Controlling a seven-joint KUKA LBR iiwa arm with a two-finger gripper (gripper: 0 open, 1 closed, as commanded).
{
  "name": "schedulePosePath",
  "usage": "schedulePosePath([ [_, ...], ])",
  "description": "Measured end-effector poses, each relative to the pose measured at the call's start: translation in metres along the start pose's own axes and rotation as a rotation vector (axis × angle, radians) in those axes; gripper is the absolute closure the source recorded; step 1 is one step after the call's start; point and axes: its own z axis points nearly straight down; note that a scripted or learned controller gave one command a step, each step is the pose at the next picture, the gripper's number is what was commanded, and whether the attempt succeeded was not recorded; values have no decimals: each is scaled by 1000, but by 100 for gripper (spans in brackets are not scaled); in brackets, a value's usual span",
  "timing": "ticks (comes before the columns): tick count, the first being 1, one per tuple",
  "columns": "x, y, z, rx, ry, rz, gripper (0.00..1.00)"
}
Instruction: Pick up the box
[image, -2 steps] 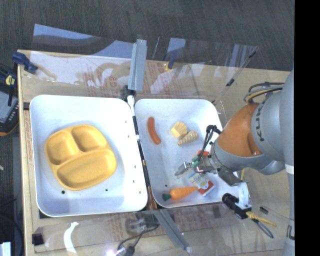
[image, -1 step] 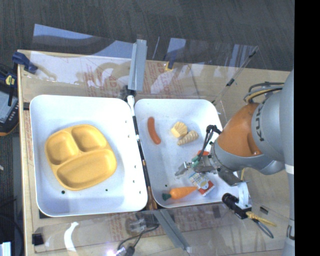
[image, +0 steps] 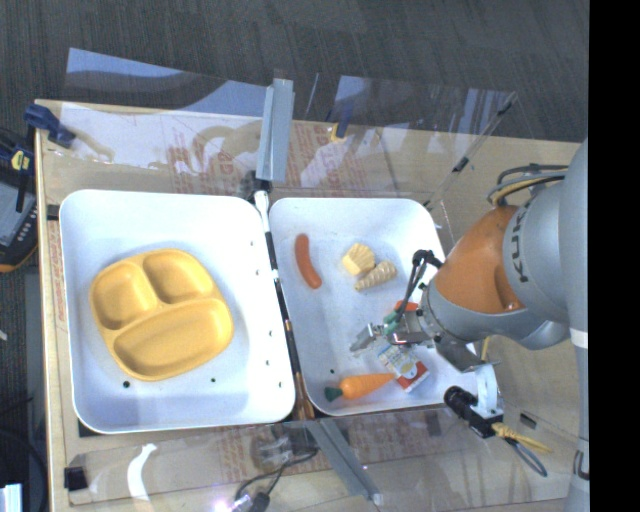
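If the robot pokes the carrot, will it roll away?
Probably a little. The carrot looks rounded and tapered, so it would likely curve rather than roll straight. It lies near the right bin's front wall, which should stop it. It looks like a light, stiff toy.

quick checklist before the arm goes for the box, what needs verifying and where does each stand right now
1. Box located: ok. The box, red and white, lies in the right bin near its lower right corner.
2. Gripper over the box: ok, roughly. The gripper hangs just up-left of it.
3. Box between the fingers: cannot tell; the wrist hides part of it.
4. Neighbours apart from the box: not ok. The carrot lies right beside it.
5. Other items out of the way: ok. The sausage and cheese wedge sit farther up the bin.
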Motion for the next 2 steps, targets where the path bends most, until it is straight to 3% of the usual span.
schedulePosePath([
  [2,0,0,0,0,0,0,0],
])
